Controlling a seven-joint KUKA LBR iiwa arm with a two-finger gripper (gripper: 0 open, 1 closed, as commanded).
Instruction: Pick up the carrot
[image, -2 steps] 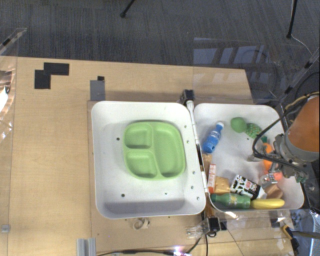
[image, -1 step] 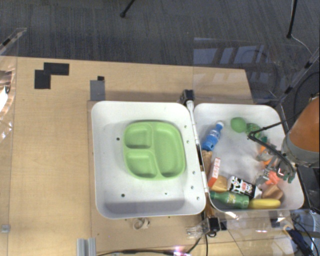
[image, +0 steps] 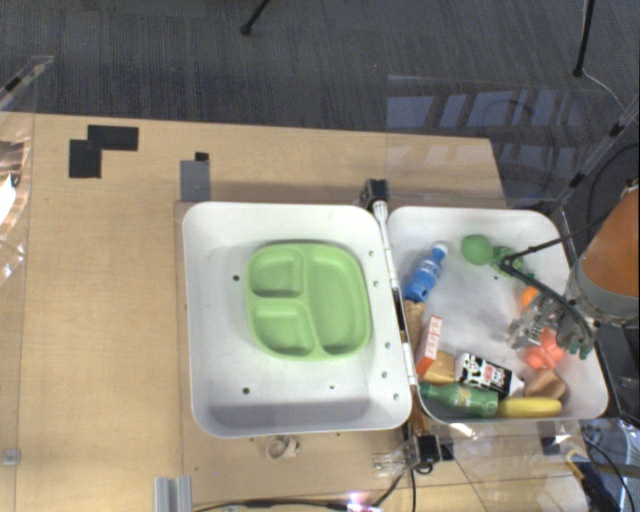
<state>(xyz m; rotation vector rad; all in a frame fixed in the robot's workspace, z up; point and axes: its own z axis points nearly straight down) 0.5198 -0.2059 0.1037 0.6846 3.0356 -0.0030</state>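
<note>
The left bin (image: 215, 400) offered wide bare floor all round the green divided plate (image: 305, 300), which sat at its middle, well apart from every wall. The right bin (image: 455, 225) was far tighter. Along its near wall a yellow banana (image: 532, 407), a green bottle (image: 462, 400), a black-and-white carton (image: 484, 374) and a red-and-white packet (image: 431, 341) lay crowded together, touching or nearly so. A blue bottle (image: 425, 273) lay tilted beside the dividing wall, and a green round piece (image: 477, 248) sat near the far wall. Between these, the bin's middle stayed bare white floor. At the right side the pincer (image: 545, 330) and the arm (image: 610, 265) above it overhung the orange pieces (image: 543, 352), blocking that corner.
</note>
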